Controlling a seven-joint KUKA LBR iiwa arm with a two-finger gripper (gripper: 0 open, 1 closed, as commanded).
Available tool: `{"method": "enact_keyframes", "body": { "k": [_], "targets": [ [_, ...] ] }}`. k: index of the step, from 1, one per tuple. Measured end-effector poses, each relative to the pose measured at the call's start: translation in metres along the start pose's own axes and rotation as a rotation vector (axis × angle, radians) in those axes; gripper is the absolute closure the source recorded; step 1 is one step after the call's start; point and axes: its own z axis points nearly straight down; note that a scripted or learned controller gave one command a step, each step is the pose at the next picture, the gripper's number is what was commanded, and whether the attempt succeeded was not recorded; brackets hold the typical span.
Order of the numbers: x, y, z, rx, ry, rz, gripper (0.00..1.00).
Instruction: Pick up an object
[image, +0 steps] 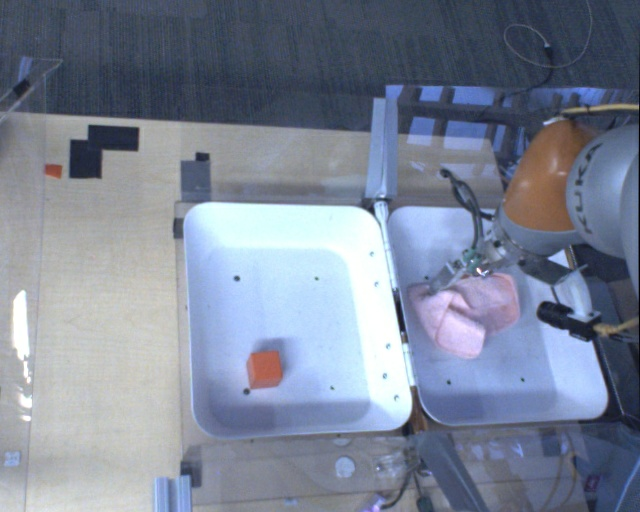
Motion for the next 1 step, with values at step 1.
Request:
{"method": "enact_keyframes", "body": {
  "k": [1],
  "targets": [
    [0.0007,0.0035,-0.0131,-0.007,-0.001,-0.003,1.00]
  ]
}}
